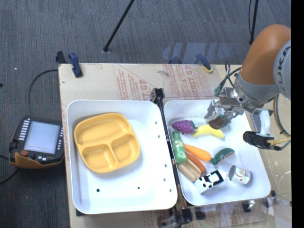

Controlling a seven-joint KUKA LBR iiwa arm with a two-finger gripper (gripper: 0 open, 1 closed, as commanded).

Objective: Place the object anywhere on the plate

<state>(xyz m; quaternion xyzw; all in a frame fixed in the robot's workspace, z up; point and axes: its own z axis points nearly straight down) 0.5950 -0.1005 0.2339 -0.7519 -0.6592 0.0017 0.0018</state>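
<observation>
A yellow three-compartment plate [107,141] lies in the left bin [80,194]. My gripper [219,118] hangs over the upper part of the right bin [259,186], well to the right of the plate. A small dark brown rounded object [217,123] sits between its fingertips, just above the yellow banana [209,132], and the fingers look closed on it. The arm's orange band [266,51] hides part of the bench behind the gripper.
The right bin also holds purple grapes [184,126], a green bottle [179,147], a carrot [197,152], a bread roll [190,169], a watermelon slice [223,154], a cow-patterned carton [210,181] and a small can [241,175]. A black divider [164,127] separates the bins.
</observation>
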